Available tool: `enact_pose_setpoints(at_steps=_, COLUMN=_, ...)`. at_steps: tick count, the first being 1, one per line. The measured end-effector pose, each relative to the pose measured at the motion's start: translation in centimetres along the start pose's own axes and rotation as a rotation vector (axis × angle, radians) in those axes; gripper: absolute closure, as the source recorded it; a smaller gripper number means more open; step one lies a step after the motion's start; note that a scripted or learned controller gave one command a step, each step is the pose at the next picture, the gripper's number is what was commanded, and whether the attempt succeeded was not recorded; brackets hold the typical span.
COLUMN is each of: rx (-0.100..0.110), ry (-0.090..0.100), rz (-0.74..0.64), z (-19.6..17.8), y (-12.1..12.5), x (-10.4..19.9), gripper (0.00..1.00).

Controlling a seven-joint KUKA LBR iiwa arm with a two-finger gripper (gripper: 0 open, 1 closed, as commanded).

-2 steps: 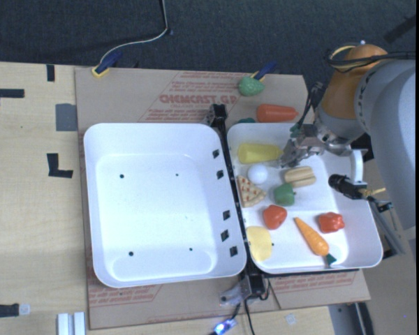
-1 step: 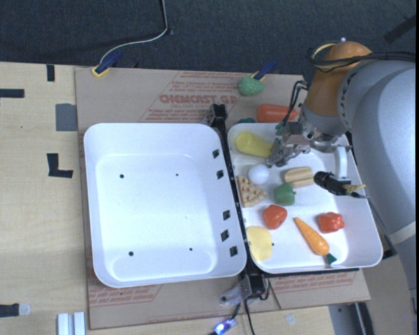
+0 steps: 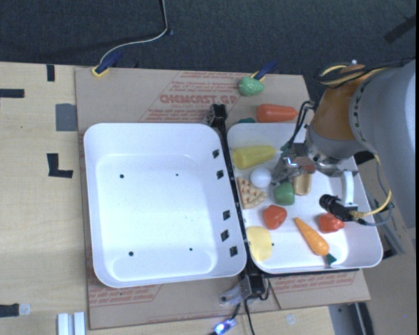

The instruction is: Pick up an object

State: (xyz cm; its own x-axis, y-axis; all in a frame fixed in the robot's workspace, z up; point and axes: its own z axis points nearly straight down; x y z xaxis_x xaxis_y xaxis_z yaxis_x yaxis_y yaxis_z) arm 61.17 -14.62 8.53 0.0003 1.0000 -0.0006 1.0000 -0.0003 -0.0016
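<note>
Directly beneath the gripper: a green object.

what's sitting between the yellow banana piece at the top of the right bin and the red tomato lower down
In the camera view, between the yellow piece and the red tomato lie a white ball and a waffle-like cracker.

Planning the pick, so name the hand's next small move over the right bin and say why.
Probably a short straight descent. The hand hangs in the right bin, just above the green toy, with the white ball to its left. Going straight down should avoid nudging the ball.
</note>
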Motion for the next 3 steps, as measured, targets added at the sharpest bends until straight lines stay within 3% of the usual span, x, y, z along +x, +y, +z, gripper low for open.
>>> enact_pose_setpoints(at_steps=1, rx=-0.002, ry=0.001, rz=-0.001, z=0.0, y=0.2, x=0.1, gripper=0.0)
enact_pose_setpoints(at_steps=2, rx=-0.004, ry=0.01, rz=-0.003, z=-0.1, y=3.3, x=-4.3, gripper=0.0)
enact_pose_setpoints(at_steps=3, rx=0.026, ry=-0.001, rz=-0.007, z=0.2, y=5.2, x=-4.1, gripper=0.0)
